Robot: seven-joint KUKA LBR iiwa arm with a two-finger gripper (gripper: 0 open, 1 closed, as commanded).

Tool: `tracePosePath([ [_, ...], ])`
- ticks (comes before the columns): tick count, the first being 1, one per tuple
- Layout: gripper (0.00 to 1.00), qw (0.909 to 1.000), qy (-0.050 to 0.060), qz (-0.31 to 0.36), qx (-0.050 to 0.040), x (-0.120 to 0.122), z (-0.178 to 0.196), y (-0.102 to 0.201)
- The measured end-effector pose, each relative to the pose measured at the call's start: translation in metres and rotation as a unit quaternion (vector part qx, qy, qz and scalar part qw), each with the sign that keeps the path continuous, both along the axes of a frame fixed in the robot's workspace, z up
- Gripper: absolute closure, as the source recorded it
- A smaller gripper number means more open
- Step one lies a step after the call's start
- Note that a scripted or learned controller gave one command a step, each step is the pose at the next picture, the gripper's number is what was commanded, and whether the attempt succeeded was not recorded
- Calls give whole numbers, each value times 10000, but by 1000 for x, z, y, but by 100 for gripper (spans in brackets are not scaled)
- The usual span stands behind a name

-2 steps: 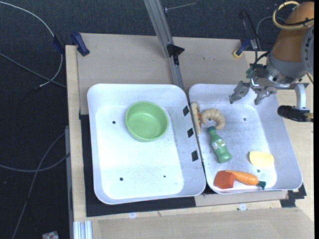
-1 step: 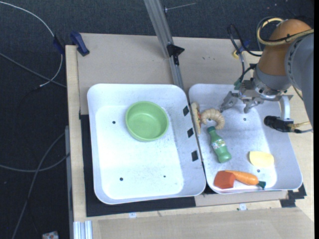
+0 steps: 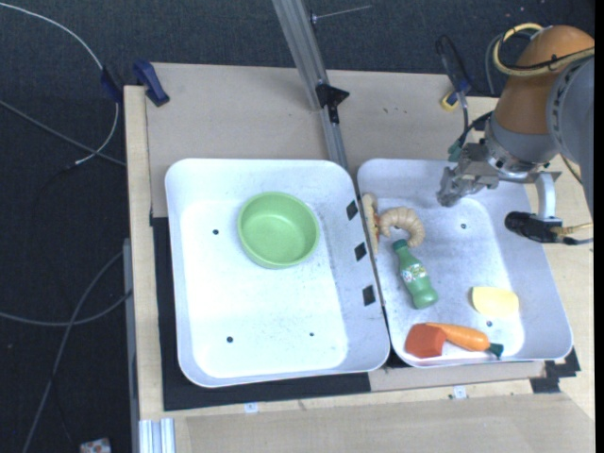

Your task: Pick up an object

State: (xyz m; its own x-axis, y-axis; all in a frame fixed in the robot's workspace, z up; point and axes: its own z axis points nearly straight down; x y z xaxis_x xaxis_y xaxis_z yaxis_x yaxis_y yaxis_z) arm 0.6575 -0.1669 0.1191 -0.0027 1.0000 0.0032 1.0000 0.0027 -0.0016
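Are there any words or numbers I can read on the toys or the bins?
None can be read.
The green bottle has a pale label, too small and blurred to read.
The green bowl, carrot, yellow piece and both white bins show no writing.

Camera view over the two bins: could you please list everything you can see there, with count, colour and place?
Bins: 2, white, side by side on the bench.
Bowl: 1, light green, upper middle of the left bin.
Croissant-shaped toy: 1, tan, upper left of the right bin.
Bottle: 1, green, lying just below the croissant-shaped toy.
Yellow piece: 1, pale yellow, lower right of the right bin.
Carrot: 1, orange, along the right bin's near edge.
Red piece: 1, red-orange, at the carrot's left end.
Clamps: 2, blue, at the bench's far corners.
Arm: 1, grey with orange band, from the right.
Gripper: 1, grey, over the right bin's far edge.
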Motion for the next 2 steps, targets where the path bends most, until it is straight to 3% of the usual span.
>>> tracePosePath([
  [2,100,10000,-73,-4,-21,15,126,-7],
])
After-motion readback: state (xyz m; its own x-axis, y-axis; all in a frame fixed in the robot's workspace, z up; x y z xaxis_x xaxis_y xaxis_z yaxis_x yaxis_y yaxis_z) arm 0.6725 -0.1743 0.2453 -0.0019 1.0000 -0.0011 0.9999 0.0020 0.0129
